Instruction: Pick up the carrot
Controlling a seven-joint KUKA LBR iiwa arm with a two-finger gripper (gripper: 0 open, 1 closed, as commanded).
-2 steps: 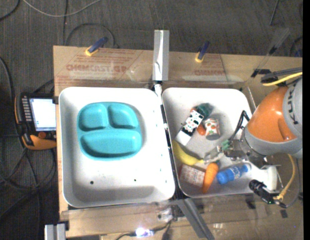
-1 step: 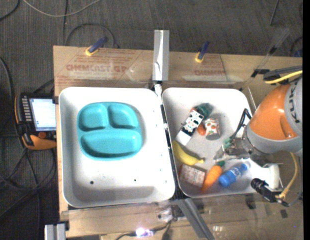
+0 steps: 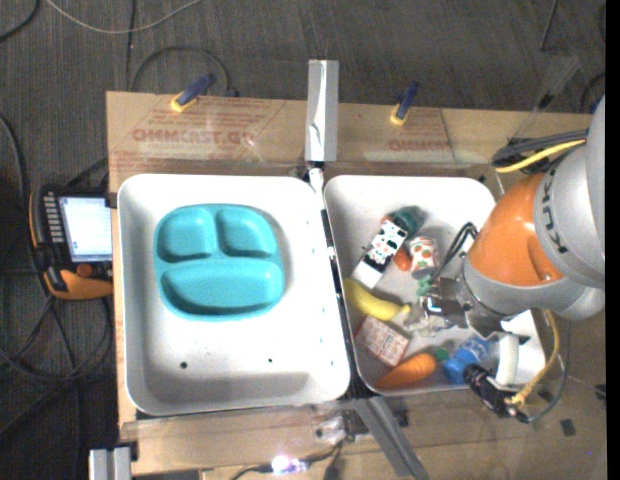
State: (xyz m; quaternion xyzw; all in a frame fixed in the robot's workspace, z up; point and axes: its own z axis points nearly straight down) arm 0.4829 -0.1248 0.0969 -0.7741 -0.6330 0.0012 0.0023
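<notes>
From my remote desk: gripper (image 3: 433, 306), whose state I cannot tell, hovers above the carrot (image 3: 408, 371), likely light, stiff, smooth; I'd grasp its thick middle.

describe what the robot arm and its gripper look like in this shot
The arm is a rounded grey body with a broad glossy orange band above the wrist and part of dark lettering on the grey shell. Yellow and black cables loop beside it. The gripper is a small dark metallic assembly, with thin black wires arching over it.
</notes>
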